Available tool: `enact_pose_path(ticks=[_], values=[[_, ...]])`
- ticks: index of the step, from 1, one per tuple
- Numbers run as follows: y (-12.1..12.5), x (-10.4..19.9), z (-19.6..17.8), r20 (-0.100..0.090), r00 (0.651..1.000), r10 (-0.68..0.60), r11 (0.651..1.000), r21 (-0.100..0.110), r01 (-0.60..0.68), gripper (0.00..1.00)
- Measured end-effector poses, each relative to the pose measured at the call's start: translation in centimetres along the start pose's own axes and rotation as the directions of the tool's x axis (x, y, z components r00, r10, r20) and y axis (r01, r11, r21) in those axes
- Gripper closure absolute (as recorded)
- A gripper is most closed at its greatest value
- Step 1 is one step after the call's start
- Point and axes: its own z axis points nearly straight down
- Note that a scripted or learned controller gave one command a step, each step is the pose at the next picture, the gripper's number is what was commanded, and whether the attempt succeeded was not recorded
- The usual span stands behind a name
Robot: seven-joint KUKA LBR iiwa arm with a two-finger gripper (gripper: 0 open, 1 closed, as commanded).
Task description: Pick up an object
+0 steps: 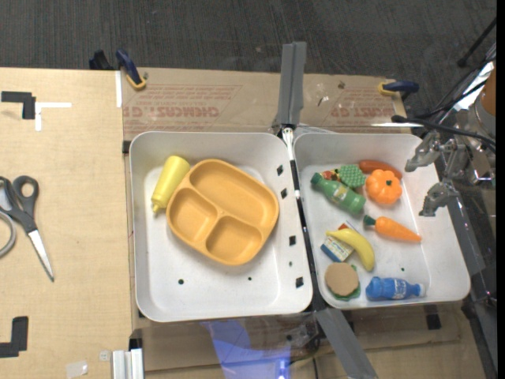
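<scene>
The right bin (450, 251) holds several toy foods: a green bottle (339, 194), an orange pumpkin (383, 186), a carrot (392, 228), a banana (357, 245), a round burger (342, 280) and a blue bottle (393, 289). My gripper (426, 180) hangs over the bin's right edge, to the right of the pumpkin and carrot. It is open, one finger (416, 157) toward the back and the other toward the front, with nothing between them.
The left bin (158, 290) holds a yellow divided plate (221, 210) and a yellow squeeze bottle (169, 181) beside it. Scissors (28, 219) lie on the wooden bench at the far left. Cardboard (205, 105) with blue clamps lies behind the bins.
</scene>
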Motion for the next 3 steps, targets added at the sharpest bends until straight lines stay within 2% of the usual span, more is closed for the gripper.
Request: enact_pose_path(ticks=[1,2,3], values=[[-2.5,-0.6,15.2,0.002,0.998,0.058,0.998,0.001,-0.058,0.00],[1.2,-0.1,15.3,-0.001,0.977,0.212,0.977,0.000,-0.212,0.00],[5.4,-5.0,15.3,-0.001,0.944,0.331,0.944,0.001,-0.331,0.00]])
